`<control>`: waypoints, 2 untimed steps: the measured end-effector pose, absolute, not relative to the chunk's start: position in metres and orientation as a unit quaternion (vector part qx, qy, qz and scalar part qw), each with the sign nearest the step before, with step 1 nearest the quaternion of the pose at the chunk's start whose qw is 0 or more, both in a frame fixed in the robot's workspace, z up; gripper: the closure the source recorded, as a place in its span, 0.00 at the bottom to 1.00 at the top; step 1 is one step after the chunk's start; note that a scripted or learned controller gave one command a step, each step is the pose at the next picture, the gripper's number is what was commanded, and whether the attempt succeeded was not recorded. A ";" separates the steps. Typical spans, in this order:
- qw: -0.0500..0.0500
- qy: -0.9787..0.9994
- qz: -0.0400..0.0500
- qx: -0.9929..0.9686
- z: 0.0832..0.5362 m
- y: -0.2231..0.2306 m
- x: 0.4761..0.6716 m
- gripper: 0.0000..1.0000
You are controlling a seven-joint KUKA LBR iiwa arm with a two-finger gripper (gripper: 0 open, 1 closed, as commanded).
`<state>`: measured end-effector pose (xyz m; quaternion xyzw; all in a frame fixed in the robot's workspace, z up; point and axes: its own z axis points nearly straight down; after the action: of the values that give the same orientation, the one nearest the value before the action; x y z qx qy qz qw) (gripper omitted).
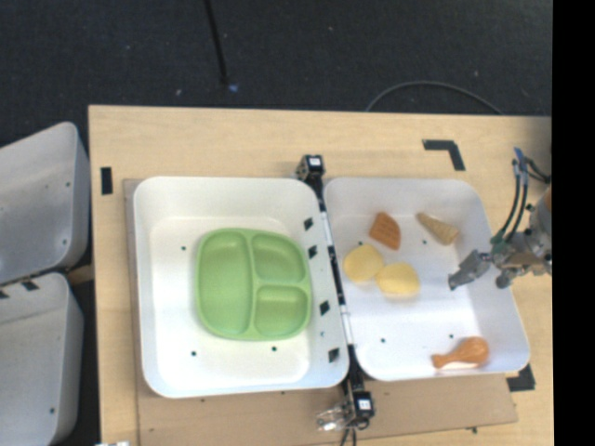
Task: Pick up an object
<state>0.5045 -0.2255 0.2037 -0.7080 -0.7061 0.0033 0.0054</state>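
Observation:
The right bin (409, 356) holds several food items. An orange-brown chunk (386, 230) and a tan wedge (437, 228) lie toward its back. Two yellow rounds (363, 264) (398, 280) sit side by side near the middle. An orange drumstick-shaped piece (462, 353) rests by the front right corner. My gripper (479, 272) reaches in over the bin's right side, right of the yellow rounds and below the tan wedge. Nothing shows in its grasp.
A green divided plate (253, 282) lies in the left bin (153, 249). A ridge with black clips (325, 268) separates the two bins. Cables (517, 203) hang at the right edge above the gripper. White chairs (37, 212) stand left of the bench.

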 end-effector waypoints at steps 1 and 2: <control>-0.001 -0.708 0.000 -0.707 0.211 -0.225 0.508 0.00; 0.001 -0.707 0.001 -0.707 0.169 -0.226 0.510 0.00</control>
<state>0.5102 -0.2263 0.1686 -0.7071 -0.7071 0.0011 0.0005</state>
